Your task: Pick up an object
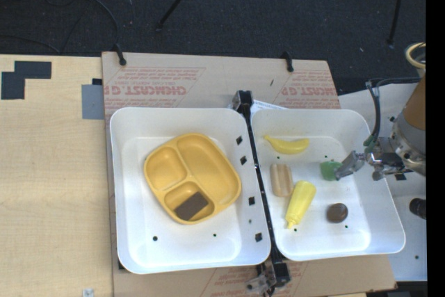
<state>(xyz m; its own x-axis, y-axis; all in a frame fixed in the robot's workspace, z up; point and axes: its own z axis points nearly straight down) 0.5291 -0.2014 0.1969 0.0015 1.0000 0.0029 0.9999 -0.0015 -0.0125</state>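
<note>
While the hand point(345, 168), grip state unclear, touches one small green block point(328, 169), right white bin point(379, 219) counts one yellow plastic banana point(287, 145), one yellow bottle point(300, 203).

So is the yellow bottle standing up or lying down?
Lying down. The yellow bottle rests on its side on the right bin's floor.

The tabletop point(49, 184) is pale wood grain, with dark square patches near its 10 o'clock corner. A sheet of brown cardboard point(208, 83) with red printing lies flat on it, toward 3 o'clock. Two shallow white bins rest side by side on the cardboard, touching along a black divider: the left bin point(132, 219) toward 9 o'clock, the right bin point(375, 233) toward 3 o'clock.
</note>
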